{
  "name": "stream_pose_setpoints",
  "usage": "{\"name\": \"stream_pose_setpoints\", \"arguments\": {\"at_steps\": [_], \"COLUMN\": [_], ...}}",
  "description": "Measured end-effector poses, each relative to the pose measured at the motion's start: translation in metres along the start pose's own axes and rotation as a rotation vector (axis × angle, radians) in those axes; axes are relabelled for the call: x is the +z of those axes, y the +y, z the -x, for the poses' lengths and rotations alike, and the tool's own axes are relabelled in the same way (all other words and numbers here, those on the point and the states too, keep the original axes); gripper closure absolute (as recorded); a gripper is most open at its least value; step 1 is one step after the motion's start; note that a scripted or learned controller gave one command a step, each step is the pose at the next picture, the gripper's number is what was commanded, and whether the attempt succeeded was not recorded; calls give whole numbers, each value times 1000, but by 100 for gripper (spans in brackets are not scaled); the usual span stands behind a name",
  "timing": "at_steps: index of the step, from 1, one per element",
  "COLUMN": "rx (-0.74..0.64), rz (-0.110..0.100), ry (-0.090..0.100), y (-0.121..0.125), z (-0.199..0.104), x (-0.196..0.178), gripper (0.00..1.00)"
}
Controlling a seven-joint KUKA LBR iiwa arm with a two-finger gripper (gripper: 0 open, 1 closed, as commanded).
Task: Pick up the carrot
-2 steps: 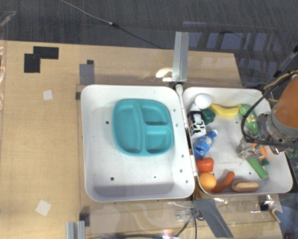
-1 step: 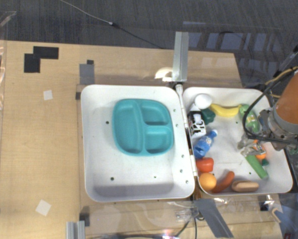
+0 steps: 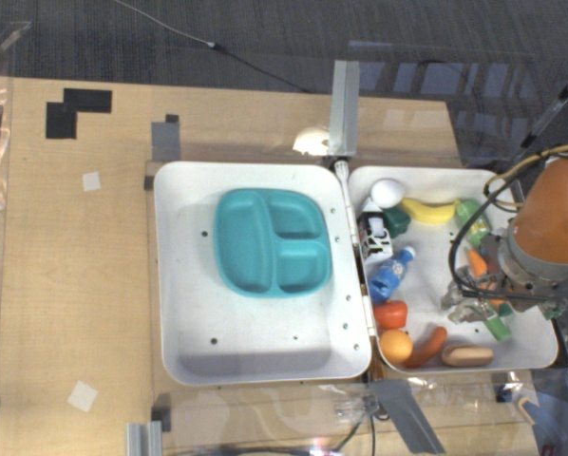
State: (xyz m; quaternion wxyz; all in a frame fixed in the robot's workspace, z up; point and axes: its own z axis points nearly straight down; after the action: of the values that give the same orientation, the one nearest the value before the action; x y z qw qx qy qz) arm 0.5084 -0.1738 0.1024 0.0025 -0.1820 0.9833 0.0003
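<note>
jaws [image 3: 474, 304] hang low in the right bin [image 3: 426, 364] beside the carrot [image 3: 477, 262]; their opening cannot be told.

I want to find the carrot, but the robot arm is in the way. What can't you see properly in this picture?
- Carrot: an orange piece shows by the arm; the wrist hides the rest.
- Gripper: fingers blurred, so open or shut is unclear.
- Green item: mostly under the gripper, camera view.
- Right bin: its right side sits under the arm.
</note>
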Motion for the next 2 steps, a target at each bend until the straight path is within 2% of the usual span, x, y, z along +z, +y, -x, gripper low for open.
{"name": "stream_pose_setpoints", "arguments": {"at_steps": [1, 2], "rx": [254, 254], "rz": [-6, -7], "ry": [-9, -10], "y": [-48, -48], "z": [45, 45], "x": [13, 13], "gripper": [100, 0]}}
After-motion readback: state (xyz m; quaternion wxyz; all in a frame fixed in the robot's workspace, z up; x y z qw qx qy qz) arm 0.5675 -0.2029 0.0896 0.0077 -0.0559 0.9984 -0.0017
